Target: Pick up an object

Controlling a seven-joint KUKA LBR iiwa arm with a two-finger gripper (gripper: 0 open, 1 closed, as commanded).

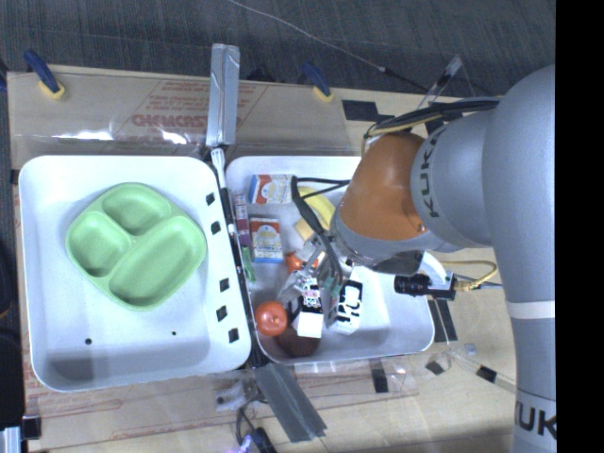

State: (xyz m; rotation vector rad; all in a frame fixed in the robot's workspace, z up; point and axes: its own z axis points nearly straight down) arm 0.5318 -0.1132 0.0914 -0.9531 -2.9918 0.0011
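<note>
My gripper (317, 289) hangs low over the middle of the right bin (415, 333), under the orange wrist band. Directly beneath and around it lie a small black-and-white item (310, 300), a white block (309, 326) and a white piece with black print (350, 306). A red ball (272, 318) rests to the gripper's lower left, beside a dark brown object (294, 345). Two small cartons (272, 190) (265, 239) lie at the bin's far left, and a yellow object (318, 211) is partly hidden by the arm. Nothing is visibly held.
The left bin (38, 253) holds a green divided plate (137, 243). A ridge with black clips (226, 253) separates the two bins. The arm's bulk covers the right bin's right half. Blue clamps (45, 74) pin the board at the back.
</note>
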